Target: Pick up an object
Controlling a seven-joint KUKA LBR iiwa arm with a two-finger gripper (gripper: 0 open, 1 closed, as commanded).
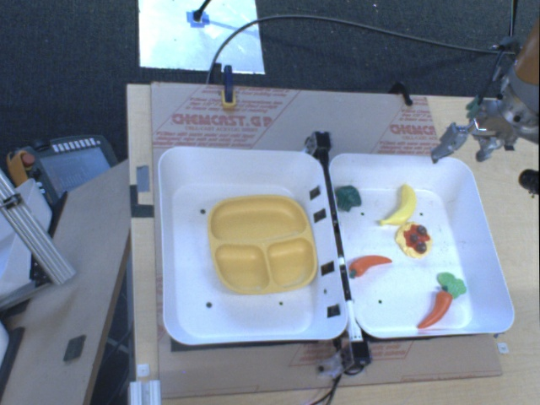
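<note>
Nearest to us, in the right bin [485, 226], we see a carrot [439, 304] with a green top near the front right corner. A little farther back and to the left lies a small red chilli pepper [369, 265], close to the divide between the bins. Behind it sits a small yellow pastry [414, 240] with red dots on it, and just beyond that, seemingly touching it, a banana [401, 206]. A dark green lump [348, 197], perhaps broccoli, rests near the bin's back left corner. In the left bin [181, 226] we see a yellow divided tray [260, 243] with three compartments. Farthest off, beyond the right bin's back right corner, the gripper [472, 137] hangs above the bench, carrying nothing; we cannot tell how far apart its jaws stand.
</note>
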